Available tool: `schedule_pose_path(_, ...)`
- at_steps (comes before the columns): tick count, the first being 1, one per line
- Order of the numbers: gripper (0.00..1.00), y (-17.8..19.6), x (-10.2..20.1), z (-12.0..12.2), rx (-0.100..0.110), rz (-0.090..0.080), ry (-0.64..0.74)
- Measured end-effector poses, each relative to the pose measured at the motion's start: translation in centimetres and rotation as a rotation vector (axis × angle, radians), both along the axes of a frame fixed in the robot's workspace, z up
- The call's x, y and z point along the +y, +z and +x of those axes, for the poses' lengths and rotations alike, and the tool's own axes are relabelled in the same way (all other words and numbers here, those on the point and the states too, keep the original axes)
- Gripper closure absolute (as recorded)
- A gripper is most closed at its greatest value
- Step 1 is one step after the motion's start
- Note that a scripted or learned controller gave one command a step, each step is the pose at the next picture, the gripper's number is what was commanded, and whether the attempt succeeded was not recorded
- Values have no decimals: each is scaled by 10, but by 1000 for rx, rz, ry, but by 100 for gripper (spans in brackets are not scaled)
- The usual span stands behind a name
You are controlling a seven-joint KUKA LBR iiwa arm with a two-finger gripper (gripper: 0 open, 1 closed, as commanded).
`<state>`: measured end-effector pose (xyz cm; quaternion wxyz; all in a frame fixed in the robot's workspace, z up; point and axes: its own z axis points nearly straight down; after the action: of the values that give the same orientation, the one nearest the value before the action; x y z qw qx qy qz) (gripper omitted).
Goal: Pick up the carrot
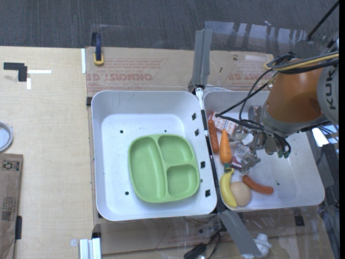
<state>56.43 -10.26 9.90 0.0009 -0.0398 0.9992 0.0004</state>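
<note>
Arm (294, 93) reaches in from the right, wrist bent down over the right bin (302, 196). Jaws hang beside the carrot (225, 149); cannot tell their state. Carrot lies against the bin's left wall, above banana (227, 190). Green plate (163, 167) in left bin (108, 144)

Both bins (108, 161) looked like smooth white plastic. The green divided plate (163, 167) was matt plastic. The bench (43, 123) showed pale wood grain.
</note>
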Motion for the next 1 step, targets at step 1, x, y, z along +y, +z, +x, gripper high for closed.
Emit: schedule_pose_path(1,100,10,0,1,-5,2,-5)
